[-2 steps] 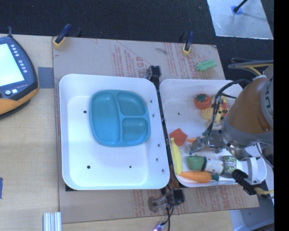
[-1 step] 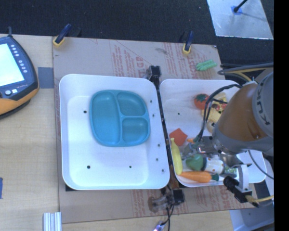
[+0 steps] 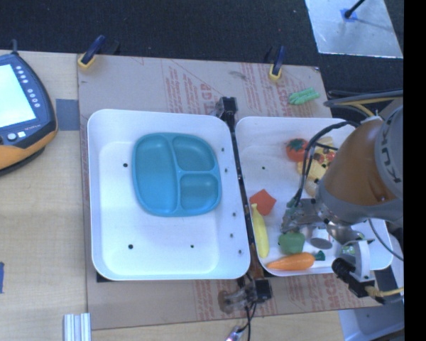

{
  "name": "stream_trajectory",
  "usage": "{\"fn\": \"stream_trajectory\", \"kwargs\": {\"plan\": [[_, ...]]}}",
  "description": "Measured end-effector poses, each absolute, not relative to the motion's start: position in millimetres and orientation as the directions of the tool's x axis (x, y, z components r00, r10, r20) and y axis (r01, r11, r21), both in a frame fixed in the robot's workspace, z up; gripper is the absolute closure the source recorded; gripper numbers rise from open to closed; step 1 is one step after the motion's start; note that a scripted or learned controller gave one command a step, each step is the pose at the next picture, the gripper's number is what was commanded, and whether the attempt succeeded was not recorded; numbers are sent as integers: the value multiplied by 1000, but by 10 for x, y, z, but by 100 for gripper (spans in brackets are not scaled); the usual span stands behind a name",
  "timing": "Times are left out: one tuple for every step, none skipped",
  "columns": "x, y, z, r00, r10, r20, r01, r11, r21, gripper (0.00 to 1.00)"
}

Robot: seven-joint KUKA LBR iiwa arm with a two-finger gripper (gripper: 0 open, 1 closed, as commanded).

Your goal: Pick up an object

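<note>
The right bin (image 3: 270,130) holds several toy foods. A red block (image 3: 264,202) lies near its left wall, with a yellow banana (image 3: 260,236) just below it. A green piece (image 3: 292,244) and an orange carrot (image 3: 291,263) sit by the front rim. A red-orange fruit (image 3: 296,148) and some yellow pieces (image 3: 321,156) lie at the back, partly hidden by the arm. My gripper (image 3: 299,221) hangs low over the bin, directly above the green piece. The arm's body covers the bin's right half.
The left bin (image 3: 106,190) carries a blue divided plate (image 3: 177,174). A green toy (image 3: 304,96) lies on the board behind the right bin. A control pendant (image 3: 11,116) rests at the far left. Clamps (image 3: 91,52) hold the board's back edge.
</note>
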State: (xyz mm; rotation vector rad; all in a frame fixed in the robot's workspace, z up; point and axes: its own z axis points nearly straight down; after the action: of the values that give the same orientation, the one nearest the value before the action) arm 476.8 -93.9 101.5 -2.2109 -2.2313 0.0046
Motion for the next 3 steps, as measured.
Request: {"fn": "stream_trajectory", "kwargs": {"plan": [[4768, -850, 2075, -5, 1000, 1, 1000, 5, -1, 100], [4766, -849, 2073, -4, 1000, 1, 1000, 4, -2, 0], [4747, -1167, 907, -5, 1000, 1, 1000, 5, -6, 0]]}}
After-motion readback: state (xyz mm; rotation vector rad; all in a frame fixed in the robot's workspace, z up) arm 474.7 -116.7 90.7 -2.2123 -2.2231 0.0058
